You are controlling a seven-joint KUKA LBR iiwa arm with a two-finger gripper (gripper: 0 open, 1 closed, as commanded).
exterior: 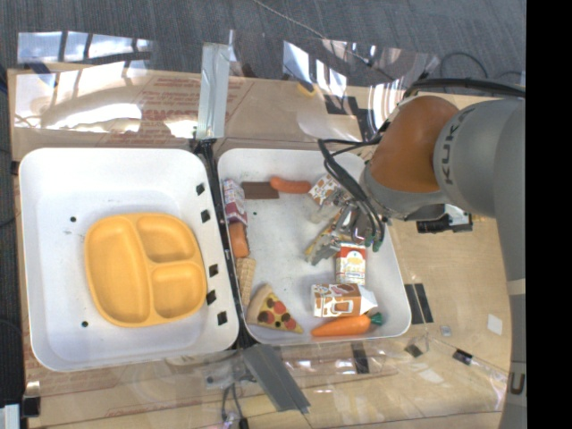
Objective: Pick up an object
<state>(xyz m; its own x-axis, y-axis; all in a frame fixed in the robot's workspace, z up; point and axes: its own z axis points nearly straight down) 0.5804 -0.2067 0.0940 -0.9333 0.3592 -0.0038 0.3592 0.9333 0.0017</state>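
The claw (323, 239) hangs low in the right bin (295, 164), its metal fingers (317, 250) spread apart and grasping nothing, tips over bare floor. The nearest candidates sit just beside it: a small orange-topped carton (352, 264), and beyond that a brown-and-white carton (336, 301) touching a carrot (343, 326). Closing here would likely catch only air, or nudge the upright carton over if a finger clips its edge on descent.

We read no text: print on the cartons (338, 300) beside the carrot (343, 326) is too small to make out.
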